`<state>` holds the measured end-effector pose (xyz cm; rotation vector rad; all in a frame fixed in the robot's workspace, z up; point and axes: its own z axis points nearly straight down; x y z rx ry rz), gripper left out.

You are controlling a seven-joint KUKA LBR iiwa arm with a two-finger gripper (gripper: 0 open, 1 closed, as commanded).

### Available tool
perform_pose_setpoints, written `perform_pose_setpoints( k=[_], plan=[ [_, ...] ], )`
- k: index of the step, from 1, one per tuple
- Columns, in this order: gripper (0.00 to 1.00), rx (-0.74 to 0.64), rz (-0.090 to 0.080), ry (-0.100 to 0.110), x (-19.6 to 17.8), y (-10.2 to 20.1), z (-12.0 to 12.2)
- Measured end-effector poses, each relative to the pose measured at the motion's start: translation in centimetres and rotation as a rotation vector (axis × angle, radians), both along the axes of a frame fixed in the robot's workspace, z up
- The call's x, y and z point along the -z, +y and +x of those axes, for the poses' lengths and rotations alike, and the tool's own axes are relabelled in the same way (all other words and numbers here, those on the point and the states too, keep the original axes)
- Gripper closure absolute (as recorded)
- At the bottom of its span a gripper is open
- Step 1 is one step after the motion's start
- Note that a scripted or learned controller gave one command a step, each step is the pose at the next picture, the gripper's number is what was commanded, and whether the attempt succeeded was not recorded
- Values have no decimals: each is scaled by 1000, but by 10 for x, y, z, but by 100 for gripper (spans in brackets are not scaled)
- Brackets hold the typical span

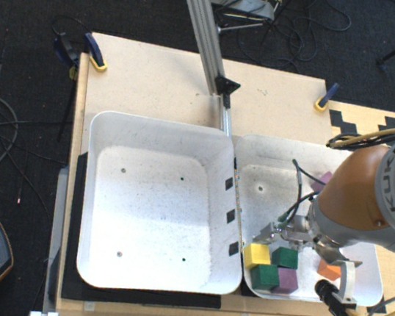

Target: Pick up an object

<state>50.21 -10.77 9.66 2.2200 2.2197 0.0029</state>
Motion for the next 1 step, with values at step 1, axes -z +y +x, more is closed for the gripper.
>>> perform_pose_setpoints(
  k=[1],
  plan=[
    [100,2,1,-2,-10,-1,2]
  ],
)
